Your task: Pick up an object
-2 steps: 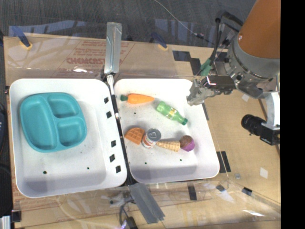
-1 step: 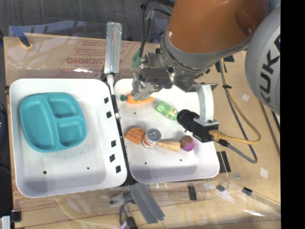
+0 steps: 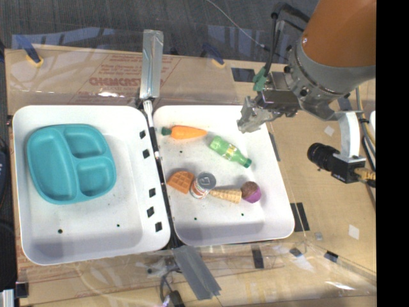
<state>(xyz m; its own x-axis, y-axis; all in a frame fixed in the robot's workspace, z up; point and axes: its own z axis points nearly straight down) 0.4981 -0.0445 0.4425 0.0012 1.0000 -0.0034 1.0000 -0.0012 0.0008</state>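
Two white bins sat side by side: the left bin point(image 3: 38, 238) held one blue tray point(image 3: 70, 162). The right bin point(image 3: 271, 226) held five toys: one carrot point(image 3: 185, 132) at 11 o'clock, one green bottle point(image 3: 229, 151) at 1, and one waffle point(image 3: 181, 182), one can point(image 3: 202, 185) and one ice cream cone point(image 3: 236, 193) near the middle. The gripper point(image 3: 250, 121) hung over the bin's 1 o'clock corner with nothing in it, and I could not tell its state.

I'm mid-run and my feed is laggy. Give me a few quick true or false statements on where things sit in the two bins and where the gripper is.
1. The teal divided tray lies in the left bin. True.
2. The carrot lies in the left bin beside the tray. False: it lies in the right bin, near its far left corner.
3. The gripper holds the green bottle. False: the bottle lies on the bin floor, apart from the gripper.
4. The gripper is above the right bin's far edge. True.
5. The ice cream cone with its purple scoop lies in the right bin. True.
6. The waffle piece rests on the tray. False: it is in the right bin.
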